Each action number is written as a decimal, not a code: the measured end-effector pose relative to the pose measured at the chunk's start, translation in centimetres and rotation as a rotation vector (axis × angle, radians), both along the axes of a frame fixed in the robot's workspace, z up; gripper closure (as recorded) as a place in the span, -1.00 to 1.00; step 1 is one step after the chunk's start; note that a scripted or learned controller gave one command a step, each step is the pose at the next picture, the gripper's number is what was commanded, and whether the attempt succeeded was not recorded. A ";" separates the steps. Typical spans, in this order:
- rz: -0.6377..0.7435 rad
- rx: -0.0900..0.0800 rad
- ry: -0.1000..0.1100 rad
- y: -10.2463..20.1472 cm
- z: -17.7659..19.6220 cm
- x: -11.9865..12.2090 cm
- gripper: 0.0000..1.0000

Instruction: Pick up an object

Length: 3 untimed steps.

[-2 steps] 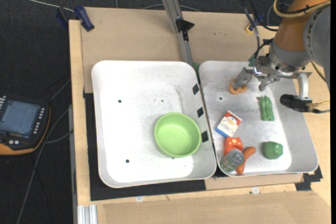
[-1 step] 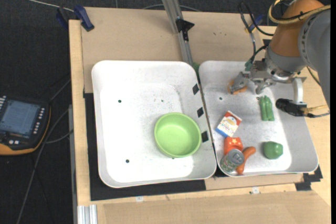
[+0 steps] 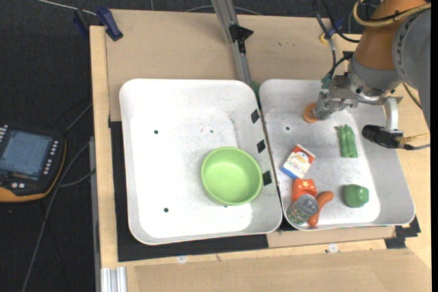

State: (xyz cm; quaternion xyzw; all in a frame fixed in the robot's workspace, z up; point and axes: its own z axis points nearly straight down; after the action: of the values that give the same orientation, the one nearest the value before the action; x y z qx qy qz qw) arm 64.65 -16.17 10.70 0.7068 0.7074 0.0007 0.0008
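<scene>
The arm (image 3: 393,37) comes in from 3 o'clock and bends down into the right bin (image 3: 397,198). Its end effector (image 3: 333,103) is low over the far part of that bin, at about 12 o'clock in it. It sits right over a small orange thing (image 3: 311,115). A bit of the orange thing peeks out at the 9 o'clock side of the end effector. I cannot tell if the end effector is open or closed, or if it has the orange thing.

Near it, toward 4 o'clock, lies a long green pod (image 3: 348,141). Its long side runs from 12 o'clock to 6 o'clock. It lies flat in the bin.

In the middle of the right bin is a small box (image 3: 298,162), white with blue and red. It is turned so a corner points to 12 o'clock. Just under it, at 6 o'clock, is an orange block (image 3: 304,187). Below that is a round can (image 3: 303,209) by the near wall. A small carrot (image 3: 320,204) leans on the can, with its tip pointing to 2 o'clock. A round green thing (image 3: 355,195) sits at 3 o'clock from the can, a little apart.

The left bin (image 3: 161,120) holds a green bowl (image 3: 231,176). The bowl sits upright near the 4 o'clock corner of that bin.

Both bins rest on a brown surface (image 3: 171,44).
</scene>
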 end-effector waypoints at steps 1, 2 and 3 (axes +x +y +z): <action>-0.001 -0.001 -0.002 0.0 4.4 -0.4 1.00; -0.001 -0.001 -0.003 0.0 9.8 -0.3 1.00; 0.003 0.001 0.000 4.6 10.8 -0.6 1.00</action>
State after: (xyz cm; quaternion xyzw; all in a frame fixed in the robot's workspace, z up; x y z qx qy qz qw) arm 64.05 -11.53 21.51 0.7057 0.7085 0.0011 0.0003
